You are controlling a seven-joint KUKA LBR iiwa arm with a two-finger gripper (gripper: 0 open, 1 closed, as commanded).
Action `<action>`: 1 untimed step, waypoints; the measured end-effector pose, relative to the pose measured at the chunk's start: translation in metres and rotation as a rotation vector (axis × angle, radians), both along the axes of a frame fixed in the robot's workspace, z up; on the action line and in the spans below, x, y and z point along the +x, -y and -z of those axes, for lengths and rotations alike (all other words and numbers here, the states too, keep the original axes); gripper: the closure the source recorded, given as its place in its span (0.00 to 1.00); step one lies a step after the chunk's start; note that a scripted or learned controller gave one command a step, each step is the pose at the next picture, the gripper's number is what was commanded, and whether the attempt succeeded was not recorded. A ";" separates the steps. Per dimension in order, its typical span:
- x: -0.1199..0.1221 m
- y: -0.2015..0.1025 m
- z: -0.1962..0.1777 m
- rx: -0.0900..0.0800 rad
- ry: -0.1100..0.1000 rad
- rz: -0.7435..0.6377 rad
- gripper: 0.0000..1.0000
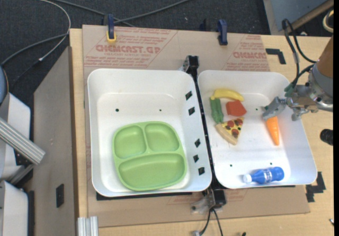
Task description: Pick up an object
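Tabletop: cardboard-covered tabletop (pixel 159 38), two white bins clamped side by side
Carrot: orange carrot (pixel 273 130) lying flat in the right bin (pixel 302 147), just below the claw (pixel 285 106) — looks like the likely target
Claw: low over the bin, fingers spread, nothing in them
Nearby: tomato (pixel 236 108), banana (pixel 228 94), green pepper (pixel 217 110), pizza slice (pixel 231 130) off to the claw's left; blue bottle (pixel 264 175) further below
Left bin: green plate (pixel 150 154), well away
Progress: nothing lifted yet imo, the whole grab is left

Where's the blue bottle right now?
The blue bottle lies on its side near the front edge of the right bin, below the carrot in the camera view.
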State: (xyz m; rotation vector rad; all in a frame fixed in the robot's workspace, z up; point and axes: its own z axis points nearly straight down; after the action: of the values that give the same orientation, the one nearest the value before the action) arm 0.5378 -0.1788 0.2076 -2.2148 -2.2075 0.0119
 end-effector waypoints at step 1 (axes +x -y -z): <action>0.003 -0.001 -0.007 -0.003 0.014 -0.004 0.00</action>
State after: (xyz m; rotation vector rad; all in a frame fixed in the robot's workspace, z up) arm 0.5409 -0.1782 0.2151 -2.2191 -2.2206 -0.0001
